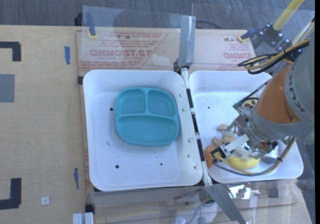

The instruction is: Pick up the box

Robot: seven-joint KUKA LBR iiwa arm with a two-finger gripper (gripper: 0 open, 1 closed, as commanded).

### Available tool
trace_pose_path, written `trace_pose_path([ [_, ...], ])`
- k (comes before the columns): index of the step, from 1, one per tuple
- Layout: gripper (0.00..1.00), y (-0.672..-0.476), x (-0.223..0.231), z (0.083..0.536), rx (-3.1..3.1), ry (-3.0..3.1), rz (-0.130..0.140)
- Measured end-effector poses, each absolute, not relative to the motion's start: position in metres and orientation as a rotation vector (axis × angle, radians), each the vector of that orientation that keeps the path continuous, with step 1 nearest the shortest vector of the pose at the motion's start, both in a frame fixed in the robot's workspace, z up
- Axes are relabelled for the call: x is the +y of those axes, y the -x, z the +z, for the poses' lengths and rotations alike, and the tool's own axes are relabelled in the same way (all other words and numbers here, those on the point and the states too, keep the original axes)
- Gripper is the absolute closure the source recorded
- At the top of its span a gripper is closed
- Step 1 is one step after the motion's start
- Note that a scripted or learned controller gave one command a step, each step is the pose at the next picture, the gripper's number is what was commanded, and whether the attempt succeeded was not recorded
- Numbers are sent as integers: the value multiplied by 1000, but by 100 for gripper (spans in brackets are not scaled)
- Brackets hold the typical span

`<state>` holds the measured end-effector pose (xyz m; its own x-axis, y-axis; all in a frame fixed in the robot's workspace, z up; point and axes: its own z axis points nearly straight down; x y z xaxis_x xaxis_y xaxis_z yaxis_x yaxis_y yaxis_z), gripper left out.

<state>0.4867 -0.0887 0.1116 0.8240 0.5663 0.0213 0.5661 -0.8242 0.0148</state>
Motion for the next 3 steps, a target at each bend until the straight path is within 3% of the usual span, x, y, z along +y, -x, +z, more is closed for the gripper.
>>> trace_pose_path([
  [1, 0, -479, -87, 96, 934, -3003, -4],
  [2, 0, -481, -92, 90, 970, -2995, 7],
  [3, 0, -521, -57, 362, 797, -3040, -4],
])
